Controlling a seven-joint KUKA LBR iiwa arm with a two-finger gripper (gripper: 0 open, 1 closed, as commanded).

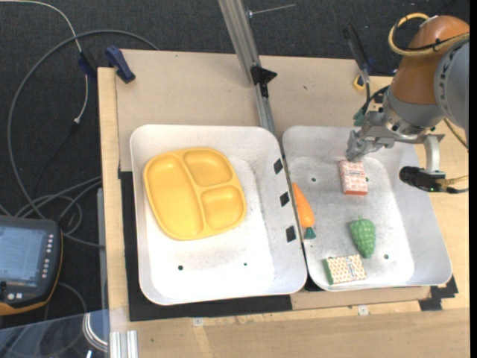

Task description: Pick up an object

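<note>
Nearest the camera, at the front edge of the right bin (417,274), a small patterned box (345,269) is seen lying flat. Just behind it and slightly to the right, a green knobbly toy (363,236) is set on the bin floor, apart from the box. Along the bin's left wall an orange toy carrot (302,206) with a green tip is laid lengthwise, close to the seam between the two bins. Farther back, a small red-and-white carton (353,177) is placed near the middle of the right bin.

The end effector (356,148) is positioned just behind the carton's far edge, low over the bin and very close to the carton; whether contact is made cannot be told. Nothing is seen between its fingers, and whether they are spread or pressed together cannot be told.

The left bin (149,274) is occupied by a yellow three-compartment plate (195,192), set toward the back left. Both bins are carried side by side on the table (186,88), where a blue clamp (119,63) is fixed at the far left corner.
</note>
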